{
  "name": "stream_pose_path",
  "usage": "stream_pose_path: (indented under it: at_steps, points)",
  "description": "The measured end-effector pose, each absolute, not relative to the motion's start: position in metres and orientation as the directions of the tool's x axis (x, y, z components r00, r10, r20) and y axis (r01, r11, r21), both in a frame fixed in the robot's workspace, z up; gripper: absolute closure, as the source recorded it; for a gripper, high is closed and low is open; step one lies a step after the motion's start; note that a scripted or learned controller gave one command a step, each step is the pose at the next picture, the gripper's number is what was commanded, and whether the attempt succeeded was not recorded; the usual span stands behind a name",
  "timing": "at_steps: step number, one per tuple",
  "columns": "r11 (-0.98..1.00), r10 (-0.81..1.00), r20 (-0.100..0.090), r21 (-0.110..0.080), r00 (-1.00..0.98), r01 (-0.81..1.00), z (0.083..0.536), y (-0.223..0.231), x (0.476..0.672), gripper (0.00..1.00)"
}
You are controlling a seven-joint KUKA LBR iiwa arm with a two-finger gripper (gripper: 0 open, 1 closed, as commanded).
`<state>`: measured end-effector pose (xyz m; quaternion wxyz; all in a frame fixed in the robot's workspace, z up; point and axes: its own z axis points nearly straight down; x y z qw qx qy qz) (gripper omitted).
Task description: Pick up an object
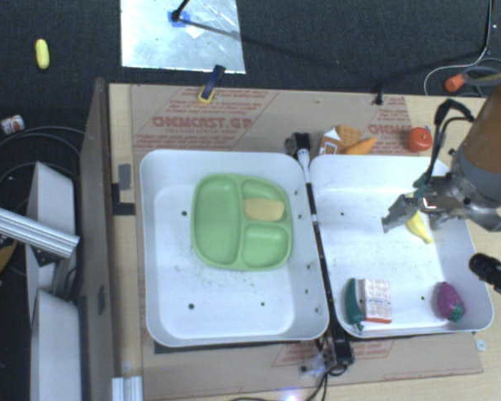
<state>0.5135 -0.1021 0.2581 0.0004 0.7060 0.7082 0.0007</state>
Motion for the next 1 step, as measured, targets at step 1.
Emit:
stream_pose_path:
  at_steps: [1]
  points:
    - [-0.003, 1.000, -0.004, 0.003, 0.003, 1.000, 0.2314, -0.1696, 0.5544, 0.00]
